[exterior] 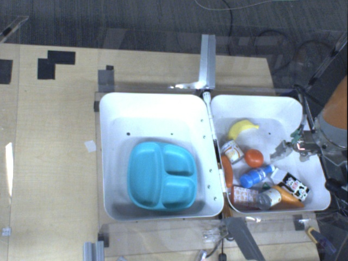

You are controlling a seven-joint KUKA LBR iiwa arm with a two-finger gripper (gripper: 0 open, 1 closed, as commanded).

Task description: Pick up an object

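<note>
The right bin [283, 110] holds a pile of small objects. Among them are a yellow banana-shaped toy [243, 128], a red-orange ball [253, 157], a blue bottle [255, 176], a small labelled jar [232, 152], a long orange piece [227, 176] by the divider, a grey can [269, 198] and an orange bottle with a black-and-white label [292, 191]. My gripper [291, 150] hangs over the right side of this bin, right of the ball and above the blue bottle. Its fingers are spread open and nothing sits between them.
The left bin [147, 110] carries a turquoise divided plate [162, 174]. A metal post [207, 58] rises behind the divider between the bins. A flat printed packet [244, 198] lies at the right bin's front wall. The arm's orange band [334, 110] is at the right edge.
</note>
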